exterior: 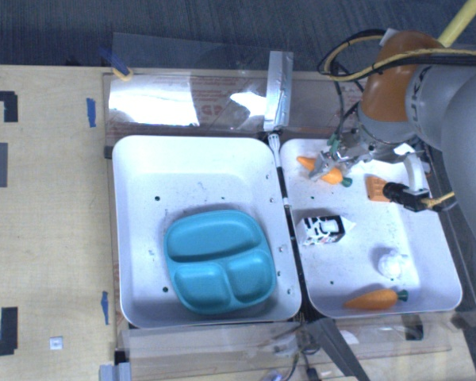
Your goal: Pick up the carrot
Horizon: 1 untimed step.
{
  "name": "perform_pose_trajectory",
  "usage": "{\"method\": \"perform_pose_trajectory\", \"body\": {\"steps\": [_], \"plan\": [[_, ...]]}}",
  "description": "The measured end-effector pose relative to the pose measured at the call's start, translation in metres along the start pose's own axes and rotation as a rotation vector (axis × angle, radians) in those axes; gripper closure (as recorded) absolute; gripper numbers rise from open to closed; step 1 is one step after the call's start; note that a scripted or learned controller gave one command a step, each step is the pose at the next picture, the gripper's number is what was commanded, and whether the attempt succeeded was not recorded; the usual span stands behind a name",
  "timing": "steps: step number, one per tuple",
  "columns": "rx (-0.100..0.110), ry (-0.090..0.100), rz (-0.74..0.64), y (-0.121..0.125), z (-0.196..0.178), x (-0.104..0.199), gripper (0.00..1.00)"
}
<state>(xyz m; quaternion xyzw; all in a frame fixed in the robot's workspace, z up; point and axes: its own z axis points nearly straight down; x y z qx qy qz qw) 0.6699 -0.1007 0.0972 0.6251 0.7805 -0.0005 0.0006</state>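
Though two white bins sit side by side, I take the right bin (440,248) as my landmark. Along its near rim lies one whole carrot (372,298), green end to the right. Just beyond that sits one small white lump (390,264), then one black-and-white toy (324,229) by its left wall. At its far end my gripper (332,163) is down on a second, smaller carrot (327,171); I cannot tell its state. One blue divided tray (219,259) fills the left bin (139,213).
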Motion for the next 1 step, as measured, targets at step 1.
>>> {"method": "perform_pose_trajectory", "body": {"steps": [1], "plan": [[-0.002,0.003,0.115,0.0132,-0.0876,0.0656,1.00]]}}
